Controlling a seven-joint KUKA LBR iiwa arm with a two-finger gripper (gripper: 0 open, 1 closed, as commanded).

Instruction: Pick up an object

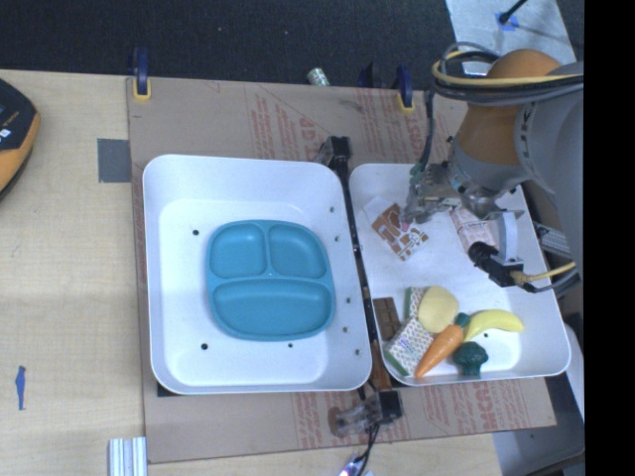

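My gripper [425,202] hangs low in the far part of the right bin [382,181], just right of a brown patterned packet [398,232] lying on the bin floor. At the bin's near end lie a pale yellow round fruit [438,307], an orange carrot [439,349], a yellow banana [493,322], a dark green broccoli piece [471,357] and a checked packet [409,343]. A small red-and-white packet [474,231] lies under the arm. The arm hides the fingertips.
The left bin [164,266] holds a blue divided plate [270,279]. Black clamps [337,151] sit between the bins at the far side. A black cable [511,271] runs over the right bin's right side. A yellow-black device [12,132] lies at the far left.
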